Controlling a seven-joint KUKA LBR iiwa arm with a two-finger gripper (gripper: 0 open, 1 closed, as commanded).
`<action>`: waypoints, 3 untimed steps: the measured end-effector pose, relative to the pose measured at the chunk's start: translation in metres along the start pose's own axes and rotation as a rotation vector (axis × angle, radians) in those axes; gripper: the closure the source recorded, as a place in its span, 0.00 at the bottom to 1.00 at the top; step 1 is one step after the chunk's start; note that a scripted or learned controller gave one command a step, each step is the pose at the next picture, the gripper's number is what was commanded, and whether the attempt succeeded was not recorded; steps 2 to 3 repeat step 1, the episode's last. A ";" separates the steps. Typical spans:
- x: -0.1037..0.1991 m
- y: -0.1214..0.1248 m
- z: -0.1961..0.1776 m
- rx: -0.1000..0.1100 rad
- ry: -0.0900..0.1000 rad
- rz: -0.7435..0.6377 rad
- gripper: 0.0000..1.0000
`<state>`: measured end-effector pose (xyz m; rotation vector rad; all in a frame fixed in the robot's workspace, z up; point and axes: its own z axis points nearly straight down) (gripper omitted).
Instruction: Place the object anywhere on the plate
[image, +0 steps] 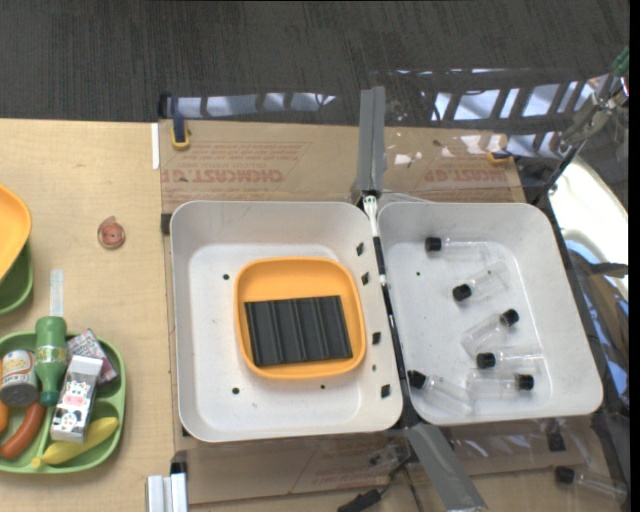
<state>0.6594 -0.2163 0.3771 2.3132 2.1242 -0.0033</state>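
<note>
the orange plate sits in the left bin, centre frame; clear vials (black-capped) lie scattered in the right bin. claw state: cannot tell. risk: slick, see-through vials could roll or slip during pinching.

We look from one fixed camera above the bench, tilted down so that both white bins fit in the view. The left bin sits near the middle; the right bin lies just beside it. Left of the left bin we still see a green tray, so the camera stands rather far.
</note>
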 end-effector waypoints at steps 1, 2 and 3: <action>0.000 0.000 -0.064 -0.001 0.000 -0.151 0.00; 0.000 0.000 -0.064 -0.001 0.000 -0.151 0.00; 0.000 0.000 -0.064 -0.001 0.000 -0.151 0.00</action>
